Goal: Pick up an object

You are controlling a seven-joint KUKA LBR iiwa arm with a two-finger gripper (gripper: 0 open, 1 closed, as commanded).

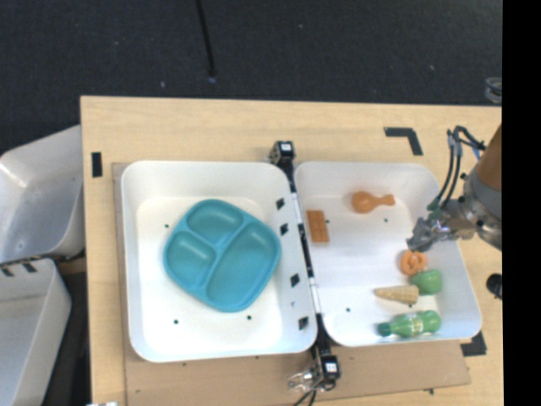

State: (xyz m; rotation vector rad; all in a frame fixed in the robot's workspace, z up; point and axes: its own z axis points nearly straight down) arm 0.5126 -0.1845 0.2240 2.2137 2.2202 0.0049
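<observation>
Closest to the lens, the pincer [420, 237] is hanging low at the right side of the right bin [338, 328], coming in off the grey arm [486, 194], and honestly I can't tell from this angle whether it's apart or together, it's just a dark blur down there. Nothing looks clamped in it. Just below it the small orange round thing [412, 262] is sitting almost touching the tip, so I'm guessing that's the pick. It looks like a plastic toy fruit: light, stiff, a bit slick and rounded, so I'd take it square across the middle or it'll probably squirt out sideways. It's also crowding a green piece [430, 281] right beside it, which isn't leaving much room on that side. Working outward, a tan cone-shaped piece [397, 294] is lying below those two, and a green bottle [412, 324] is lying flat near the bin's front edge. Further up, an orange pear-ish shape [371, 201] is sitting alone with room all round, maybe an easier grab, and a brown block [318, 226] is resting near the divider. Over in the left bin [144, 328] a teal divided plate [222, 255] is taking up the middle, all on the wooden bench [211, 129].
</observation>
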